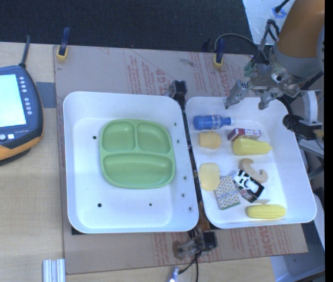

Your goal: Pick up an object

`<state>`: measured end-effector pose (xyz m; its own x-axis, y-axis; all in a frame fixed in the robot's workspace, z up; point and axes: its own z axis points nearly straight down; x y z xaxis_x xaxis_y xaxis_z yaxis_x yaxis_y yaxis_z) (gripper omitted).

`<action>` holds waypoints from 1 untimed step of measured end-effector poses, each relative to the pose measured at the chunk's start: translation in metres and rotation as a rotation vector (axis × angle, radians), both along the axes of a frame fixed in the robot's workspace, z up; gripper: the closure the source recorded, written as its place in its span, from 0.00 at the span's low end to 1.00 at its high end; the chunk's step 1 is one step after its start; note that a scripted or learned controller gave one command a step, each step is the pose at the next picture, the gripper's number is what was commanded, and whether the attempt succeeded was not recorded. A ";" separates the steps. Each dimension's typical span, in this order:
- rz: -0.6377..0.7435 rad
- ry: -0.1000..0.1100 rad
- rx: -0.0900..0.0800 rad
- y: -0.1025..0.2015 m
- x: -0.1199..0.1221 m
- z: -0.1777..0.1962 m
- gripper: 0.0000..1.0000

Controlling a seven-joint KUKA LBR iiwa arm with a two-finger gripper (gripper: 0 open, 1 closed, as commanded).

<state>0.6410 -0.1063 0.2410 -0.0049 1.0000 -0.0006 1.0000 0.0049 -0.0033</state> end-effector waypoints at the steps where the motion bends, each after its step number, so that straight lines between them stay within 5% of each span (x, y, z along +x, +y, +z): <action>1: 0.000 -0.005 -0.002 -0.029 -0.028 -0.113 0.00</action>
